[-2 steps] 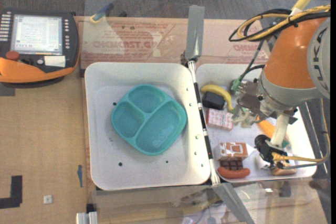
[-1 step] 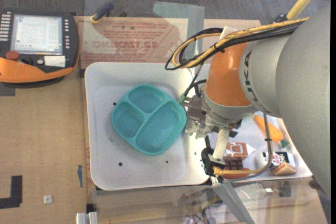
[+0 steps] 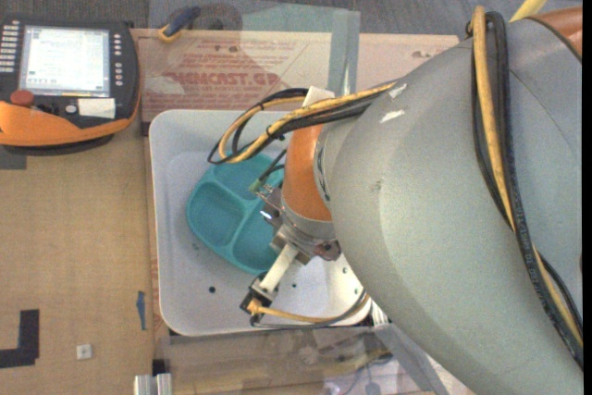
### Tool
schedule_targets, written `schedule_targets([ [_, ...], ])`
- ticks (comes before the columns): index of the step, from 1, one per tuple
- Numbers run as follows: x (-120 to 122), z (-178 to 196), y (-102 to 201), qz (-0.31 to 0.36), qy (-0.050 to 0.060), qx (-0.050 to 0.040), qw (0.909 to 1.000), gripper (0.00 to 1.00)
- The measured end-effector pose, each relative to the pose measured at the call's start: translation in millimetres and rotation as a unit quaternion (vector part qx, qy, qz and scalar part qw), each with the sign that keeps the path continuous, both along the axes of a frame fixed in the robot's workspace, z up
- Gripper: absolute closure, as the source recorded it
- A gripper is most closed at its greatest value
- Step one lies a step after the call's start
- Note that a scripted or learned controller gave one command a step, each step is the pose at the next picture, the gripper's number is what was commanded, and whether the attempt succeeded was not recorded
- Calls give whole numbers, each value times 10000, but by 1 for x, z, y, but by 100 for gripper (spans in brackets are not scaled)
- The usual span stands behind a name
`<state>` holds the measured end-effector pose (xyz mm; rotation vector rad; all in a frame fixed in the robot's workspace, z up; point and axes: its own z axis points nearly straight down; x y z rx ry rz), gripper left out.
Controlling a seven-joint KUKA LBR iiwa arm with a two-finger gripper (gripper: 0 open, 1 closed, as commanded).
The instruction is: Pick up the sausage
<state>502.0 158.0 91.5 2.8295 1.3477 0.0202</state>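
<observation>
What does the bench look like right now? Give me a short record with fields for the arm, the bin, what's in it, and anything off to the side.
arm: grey KUKA arm, reaching in from the right, covering much of the bin
wrist: orange band above the tray's right edge
bin: white bin
contents: teal divided tray, partly under the wrist
beside bin: teach pendant at left, screen lit

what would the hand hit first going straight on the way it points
Likely the right edge of the tray, else the bin floor beside it; the arm hides much of the hand.
</observation>
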Motion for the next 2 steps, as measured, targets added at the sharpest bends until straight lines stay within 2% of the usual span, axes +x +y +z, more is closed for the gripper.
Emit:
schedule_targets([
  [1,65,-6,34,-122,80,-60,9999,100],
  [2,99,134,61,-2076,115,-30,9781,100],
])
